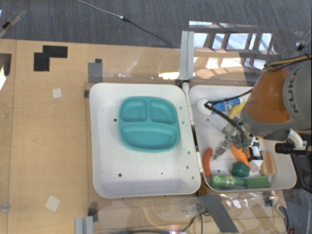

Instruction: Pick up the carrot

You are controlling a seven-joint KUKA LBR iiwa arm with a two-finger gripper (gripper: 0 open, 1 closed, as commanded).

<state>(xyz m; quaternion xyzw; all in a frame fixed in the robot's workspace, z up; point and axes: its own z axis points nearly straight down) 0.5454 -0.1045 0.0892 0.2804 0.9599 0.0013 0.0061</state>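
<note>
Carrot (pixel 239 154) lies in the right bin (pixel 287 182), just under the arm's gripper (pixel 233 139), beside a green ball (pixel 240 169); whether the jaws are apart cannot be told.

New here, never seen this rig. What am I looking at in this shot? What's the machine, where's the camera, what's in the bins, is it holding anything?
One fixed camera looks down at a slant on a bench with two white bins. The grey-and-orange arm is a KUKA iiwa reaching in from the right; its gripper hangs low over the right bin. The left bin holds a teal divided plate. The right bin holds toy food: an orange carrot beside the gripper, a red piece, a green round piece and a green long one. Whether the gripper grasps anything can't be made out.
</note>
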